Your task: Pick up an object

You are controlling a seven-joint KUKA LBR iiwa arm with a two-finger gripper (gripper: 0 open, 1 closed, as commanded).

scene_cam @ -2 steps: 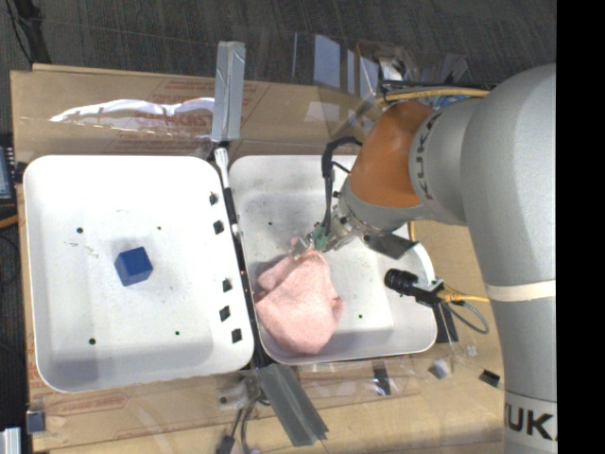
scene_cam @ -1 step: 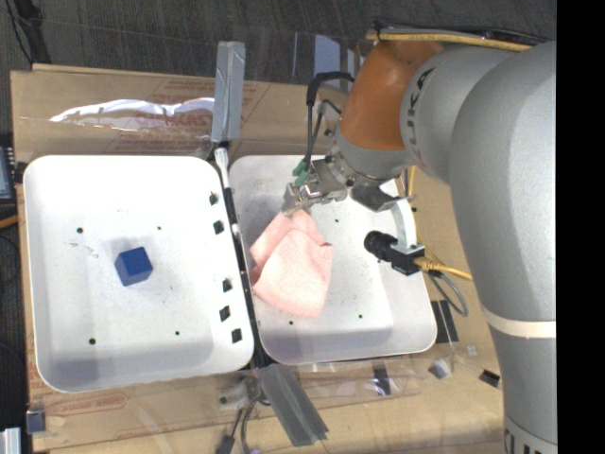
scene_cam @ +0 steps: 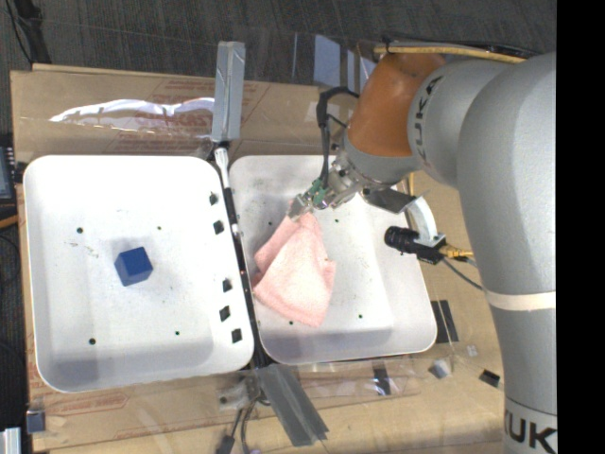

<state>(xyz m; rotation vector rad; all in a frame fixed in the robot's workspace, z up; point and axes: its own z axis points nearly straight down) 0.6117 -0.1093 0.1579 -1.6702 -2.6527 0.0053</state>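
Arm [scene_cam: 492, 159] low, hand [scene_cam: 310, 203] pinching pink cloth [scene_cam: 295, 270]

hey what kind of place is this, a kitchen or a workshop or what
Probably a robotics lab bench for grasping trials: a KUKA arm reaches over two white bins, holding test items, a blue cube and a pink cloth, on a cardboard-covered surface.
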